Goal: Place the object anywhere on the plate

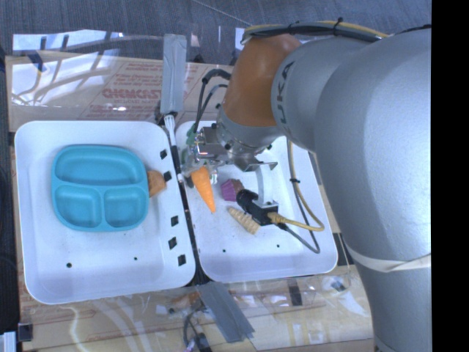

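Nearest the camera, right of the blue three-compartment plastic plate (100, 188), a ridged tan cone (242, 219) and a purple lump (231, 190) lie in the right white bin (293, 259). Beyond them the orange plastic carrot (204, 188) lies just under the pincer (199, 152); whether the pincer grips it I cannot tell. The carrot looks light, stiff and slick, best taken at its thick end. A small orange-brown piece (156, 182) touches the plate's right edge. The bin walls between the carrot and the plate need clearing.

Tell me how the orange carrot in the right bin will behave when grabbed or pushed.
The carrot looks like a rigid toy, so probably stiff and light. Its tapered cone shape may slip from a pinch near the tip, and a push would likely roll it in an arc.
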Robot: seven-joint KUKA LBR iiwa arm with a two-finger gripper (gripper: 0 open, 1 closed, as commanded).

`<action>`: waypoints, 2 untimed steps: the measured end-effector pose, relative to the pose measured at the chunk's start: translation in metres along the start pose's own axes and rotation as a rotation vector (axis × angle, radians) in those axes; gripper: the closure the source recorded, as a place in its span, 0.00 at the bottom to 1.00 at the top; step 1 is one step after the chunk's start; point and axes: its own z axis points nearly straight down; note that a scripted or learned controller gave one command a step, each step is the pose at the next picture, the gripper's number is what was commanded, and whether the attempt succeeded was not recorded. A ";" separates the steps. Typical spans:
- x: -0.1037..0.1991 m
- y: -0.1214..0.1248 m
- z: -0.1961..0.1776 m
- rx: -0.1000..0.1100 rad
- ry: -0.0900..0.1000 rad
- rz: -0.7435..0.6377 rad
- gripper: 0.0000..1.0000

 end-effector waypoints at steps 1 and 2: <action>0.091 -0.037 0.000 0.000 -0.001 0.000 1.00; 0.089 -0.037 0.000 -0.001 -0.003 0.005 0.00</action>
